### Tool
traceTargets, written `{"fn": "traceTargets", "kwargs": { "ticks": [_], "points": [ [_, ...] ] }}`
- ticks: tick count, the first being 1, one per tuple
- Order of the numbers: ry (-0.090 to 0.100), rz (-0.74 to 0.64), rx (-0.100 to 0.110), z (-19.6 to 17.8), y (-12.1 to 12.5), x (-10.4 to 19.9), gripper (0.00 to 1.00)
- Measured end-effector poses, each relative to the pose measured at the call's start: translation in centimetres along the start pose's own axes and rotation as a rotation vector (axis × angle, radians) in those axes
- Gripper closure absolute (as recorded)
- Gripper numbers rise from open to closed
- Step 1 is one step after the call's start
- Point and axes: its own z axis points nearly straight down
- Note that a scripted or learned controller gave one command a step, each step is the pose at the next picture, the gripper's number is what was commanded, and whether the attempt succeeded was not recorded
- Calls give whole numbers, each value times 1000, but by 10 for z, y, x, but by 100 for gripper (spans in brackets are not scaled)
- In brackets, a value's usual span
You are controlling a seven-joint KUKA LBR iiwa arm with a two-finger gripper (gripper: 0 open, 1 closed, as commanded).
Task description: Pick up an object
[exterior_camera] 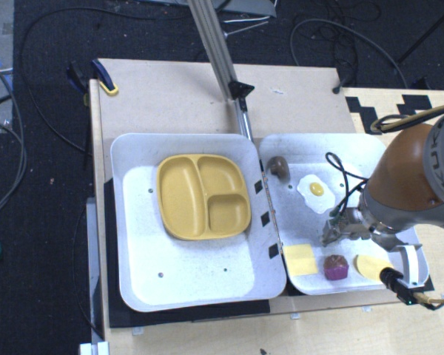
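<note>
Yellow block [299, 259] — lying flat, edges square with the right bin [296, 148].

Light is even and fairly bright over the bench [207, 87], apparently from overhead; the floor around the bench falls off to near black, cables there only faintly readable. The two white bins [200, 272] render slightly bluish and grainy, without blown-out glare. Shadows are soft and short: a thin dark line under the left bin's lower rim, a mild shade inside the yellow tray [204, 196] along its compartment walls. The arm [407, 176], right of the tray, carries a broad soft highlight on its orange band. Overall sharpness is modest, with visible noise and compression; small items right of the tray have smeared edges. Straight bench edges show little bending toward the frame edges.
</note>
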Motion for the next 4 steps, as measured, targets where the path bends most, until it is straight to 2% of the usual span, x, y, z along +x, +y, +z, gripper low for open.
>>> {"fn": "traceTargets", "kwargs": {
  "ticks": [2, 4],
  "points": [
    [-3, -6, -7, -115, 0, -4, 100],
    [2, -11, 0, -103, -4, 113, 100]
  ]
}}
